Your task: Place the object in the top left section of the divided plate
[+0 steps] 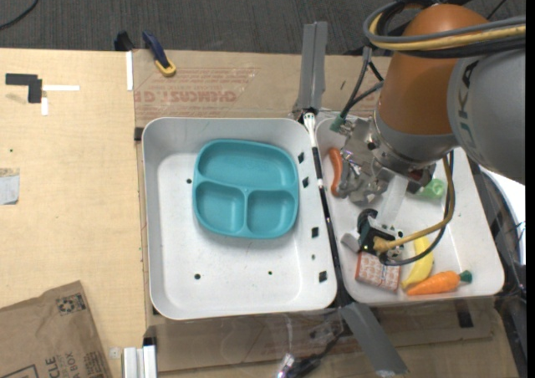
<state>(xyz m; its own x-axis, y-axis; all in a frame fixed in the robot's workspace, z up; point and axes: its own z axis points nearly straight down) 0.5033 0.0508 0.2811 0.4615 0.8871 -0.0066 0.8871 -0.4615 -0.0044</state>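
A teal divided plate (246, 188) lies in the left bin (167, 268), with one wide section at the back and two smaller ones at the front; nothing lies in it. My gripper (359, 182) hangs low over the back left part of the right bin (485, 226), beneath the orange-banded wrist. Just left of the gripper, an orange-red object (334, 169) lies by the bin's left wall. A green object (433, 190) peeks out on the gripper's right side. I see nothing held between the fingers from this angle.
At the front of the right bin lie a yellow banana (422, 265), a carrot (435, 283) and a small reddish packet (378, 273). A cardboard sheet (67, 201) covers the bench to the left, with a blue-and-yellow clamp (159, 53) at its back.
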